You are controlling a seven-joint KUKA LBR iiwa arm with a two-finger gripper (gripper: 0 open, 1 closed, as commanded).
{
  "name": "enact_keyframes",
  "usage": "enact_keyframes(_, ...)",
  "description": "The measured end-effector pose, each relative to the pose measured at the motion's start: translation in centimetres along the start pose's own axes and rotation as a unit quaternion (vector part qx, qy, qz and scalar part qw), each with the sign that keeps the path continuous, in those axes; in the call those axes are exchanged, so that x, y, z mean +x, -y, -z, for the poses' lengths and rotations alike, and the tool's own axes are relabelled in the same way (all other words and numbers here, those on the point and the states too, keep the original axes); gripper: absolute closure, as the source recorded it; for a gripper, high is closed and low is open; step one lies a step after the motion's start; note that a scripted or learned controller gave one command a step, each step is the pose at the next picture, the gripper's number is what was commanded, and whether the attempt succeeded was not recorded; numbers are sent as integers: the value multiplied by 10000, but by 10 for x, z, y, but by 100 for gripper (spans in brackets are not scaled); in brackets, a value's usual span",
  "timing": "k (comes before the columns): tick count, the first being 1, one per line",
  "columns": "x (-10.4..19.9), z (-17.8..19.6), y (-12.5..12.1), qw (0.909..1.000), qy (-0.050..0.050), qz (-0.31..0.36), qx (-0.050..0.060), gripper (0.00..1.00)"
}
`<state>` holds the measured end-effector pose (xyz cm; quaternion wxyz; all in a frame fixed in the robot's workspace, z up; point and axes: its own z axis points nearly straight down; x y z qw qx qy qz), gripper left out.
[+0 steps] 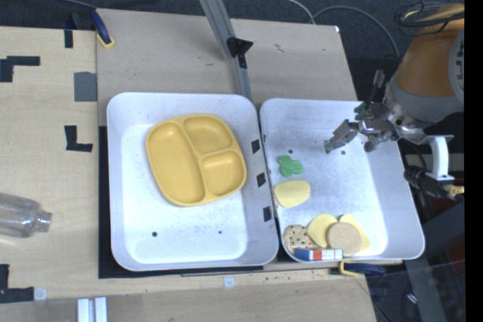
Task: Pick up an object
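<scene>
White walls make up the right bin [392, 185], so use that bin as your landmark. Start at its front edge, the side closest to you. A little red, white and blue tube [317, 255] lies along that edge. Just behind it sit a speckled cookie [296, 237], a yellow round piece [322, 228] and a tan round piece [345, 237], all bunched up and touching. A bit farther back, by the bin's left wall, is a pale yellow lump [292, 193], with its long side going left to right. Just behind that is a small green toy [288, 165].

Farthest back, over the bin's back right part, hangs the gripper [353, 138]. You can see its two fingers spread open, with nothing between them.

So the things to pick lie forward and left of the gripper. The green toy and yellow lump look nearest to it. I think you must move it left and toward the front, then down.
</scene>
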<state>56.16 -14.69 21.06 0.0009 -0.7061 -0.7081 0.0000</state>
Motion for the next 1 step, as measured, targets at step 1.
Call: enact_keyframes(1, -36, -120, 38, 10000, 1, -24, 47, 0)
